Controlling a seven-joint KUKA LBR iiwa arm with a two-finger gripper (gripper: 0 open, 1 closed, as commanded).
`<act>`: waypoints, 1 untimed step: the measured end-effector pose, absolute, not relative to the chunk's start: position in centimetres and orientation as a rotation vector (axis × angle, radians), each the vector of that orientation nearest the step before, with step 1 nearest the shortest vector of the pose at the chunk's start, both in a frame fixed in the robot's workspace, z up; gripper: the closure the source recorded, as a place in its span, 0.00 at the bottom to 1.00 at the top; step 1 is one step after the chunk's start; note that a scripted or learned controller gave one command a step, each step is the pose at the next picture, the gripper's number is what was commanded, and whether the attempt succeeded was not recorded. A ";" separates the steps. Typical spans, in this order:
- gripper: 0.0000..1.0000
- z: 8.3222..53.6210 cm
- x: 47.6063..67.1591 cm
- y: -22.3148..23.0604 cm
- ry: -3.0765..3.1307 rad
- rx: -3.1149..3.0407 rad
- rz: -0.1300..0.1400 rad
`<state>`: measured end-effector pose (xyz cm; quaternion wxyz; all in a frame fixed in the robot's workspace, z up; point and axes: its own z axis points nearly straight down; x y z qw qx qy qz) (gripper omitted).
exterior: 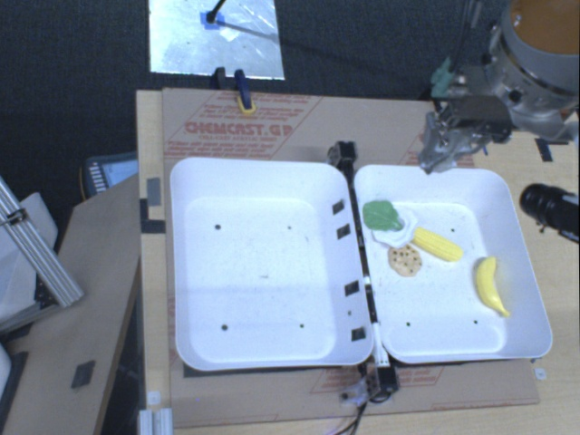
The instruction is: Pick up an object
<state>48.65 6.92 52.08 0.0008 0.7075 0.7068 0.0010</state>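
Note:
The right bin (521,243) holds several toy foods. A green leafy piece (381,214) lies on a white piece (399,232) near the bin's left wall. A yellow corn cob (438,244) sits just right of them, and a brown cookie (405,260) lies below. A yellow banana (490,285) rests toward the right side. My gripper (441,157) hangs above the back rim of the right bin, well clear of the foods, with nothing seen between its fingers.
The left bin (181,243) sits beside the right one, joined by a black divider with clips (353,243). Both rest on a cardboard sheet (240,125). A silvery plate (216,24) lies beyond the bench at the back.

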 end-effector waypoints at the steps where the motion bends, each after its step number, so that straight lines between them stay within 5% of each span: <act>1: 1.00 51.2 48.7 5.6 2.219 2.221 0.003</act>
